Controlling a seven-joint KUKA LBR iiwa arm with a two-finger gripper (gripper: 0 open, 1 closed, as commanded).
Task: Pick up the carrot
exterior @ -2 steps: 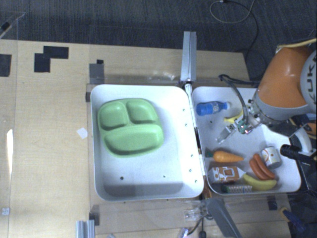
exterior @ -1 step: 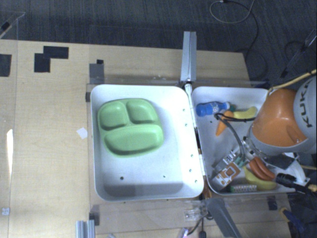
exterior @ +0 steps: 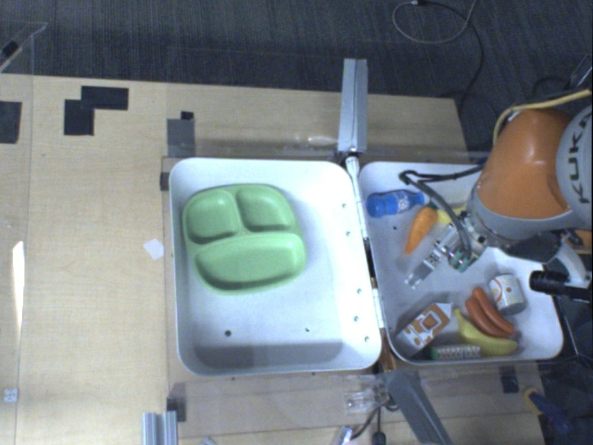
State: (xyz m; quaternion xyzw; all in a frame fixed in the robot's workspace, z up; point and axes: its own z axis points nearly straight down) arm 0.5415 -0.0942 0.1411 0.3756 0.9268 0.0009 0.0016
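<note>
Gripper [exterior: 424, 269] poised low in right bin [exterior: 547, 341], finger spread impossible to tell, nothing seen held. Carrot [exterior: 421, 229] lying just beside it, below blue bottle [exterior: 395, 202]. "KU" legible on arm [exterior: 528, 170]. Green divided plate [exterior: 245, 235] in left bin [exterior: 269, 341].

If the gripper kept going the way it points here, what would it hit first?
The gripper points down-left; it would likely meet the right bin's bare floor first, just below the carrot. Depth is uncertain.

Orange carrot [exterior: 421, 229], slanted, right bin [exterior: 547, 341]
</note>
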